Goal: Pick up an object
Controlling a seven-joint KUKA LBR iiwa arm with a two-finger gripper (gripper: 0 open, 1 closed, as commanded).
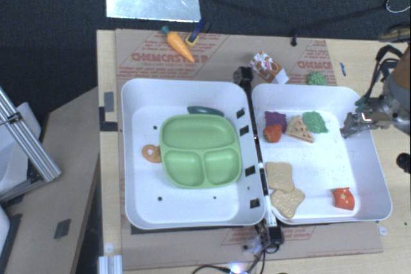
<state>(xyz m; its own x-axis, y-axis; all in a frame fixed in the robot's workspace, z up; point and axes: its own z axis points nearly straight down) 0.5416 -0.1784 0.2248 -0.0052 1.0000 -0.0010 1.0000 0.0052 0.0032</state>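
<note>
The arm reaches in at the right edge, and its pincer (352, 125) sits over the right rim of the right bin (369, 167), near that bin's upper right corner. The view is too small and blurred there to tell how far the pincer is open, and nothing can be seen in its hold.

The right bin carries the loose things. Near its upper left lie a purple piece (276, 119), a red piece (273, 133) touching it just below, a tan wedge (299, 129) beside them, and a green leaf (314, 121) to the wedge's upper right. Along the left wall lower down lie two tan crackers (281, 178), one overlapping the other. A red-orange piece (343, 199) sits alone near the lower right corner, well apart from the rest.

The left bin (138, 157) holds a green tray (198, 151) with three compartments, a dark green thing (204, 111) partly hidden behind its top edge, and an orange ring (151, 153) just beside its left side.

On the table (109, 61) behind the bins lie a carrot (180, 46), a small carton (266, 66) and a green floret (316, 79).
</note>
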